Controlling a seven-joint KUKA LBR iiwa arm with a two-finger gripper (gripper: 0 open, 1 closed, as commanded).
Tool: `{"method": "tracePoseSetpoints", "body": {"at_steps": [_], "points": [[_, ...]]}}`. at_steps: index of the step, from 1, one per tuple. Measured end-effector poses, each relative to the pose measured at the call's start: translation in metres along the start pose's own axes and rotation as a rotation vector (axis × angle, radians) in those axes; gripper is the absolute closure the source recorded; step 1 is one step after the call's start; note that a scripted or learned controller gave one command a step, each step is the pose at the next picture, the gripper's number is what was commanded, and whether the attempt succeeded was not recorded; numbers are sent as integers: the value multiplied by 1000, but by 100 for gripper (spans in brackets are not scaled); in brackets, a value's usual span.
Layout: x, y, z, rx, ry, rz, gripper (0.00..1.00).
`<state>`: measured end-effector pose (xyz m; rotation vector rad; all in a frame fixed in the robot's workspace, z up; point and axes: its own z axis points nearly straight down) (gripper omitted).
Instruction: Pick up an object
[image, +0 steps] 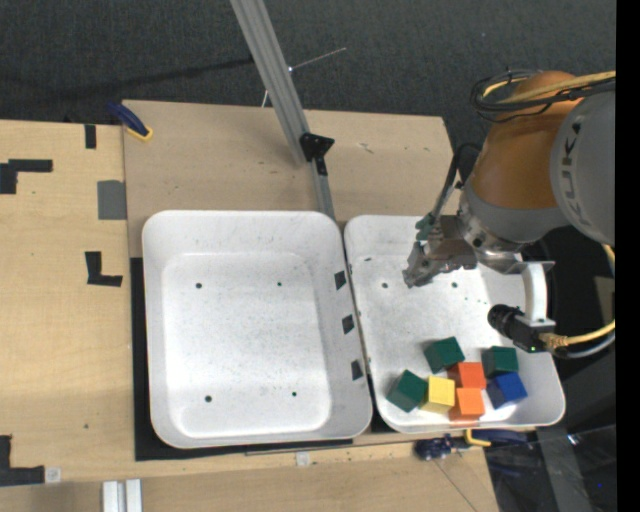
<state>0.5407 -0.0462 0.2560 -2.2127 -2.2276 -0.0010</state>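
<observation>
Several small blocks lie clustered at the near end of the right bin (390, 300): a dark green block (443, 353), another green one (407, 389), a yellow one (441, 391), an orange pair (470, 388), a blue one (508, 387) and a green one (499, 359). My gripper (424, 262) hangs over the upper middle of the right bin, well apart from the blocks, pointing down and left. Nothing shows between its fingers.
The left bin (245, 325) sits beside the right one on the wooden bench. A slanted metal pole (285, 85) with a black clamp crosses above the bins' far edge. A black fitting with a cable (520, 325) hangs off the wrist over the right bin.
</observation>
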Motion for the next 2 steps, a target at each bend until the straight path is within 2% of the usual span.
{"method": "tracePoseSetpoints", "body": {"at_steps": [1,2], "points": [[61,-4,2,1,0,-1,100],[112,-18,20,3,-1,0,100]]}}
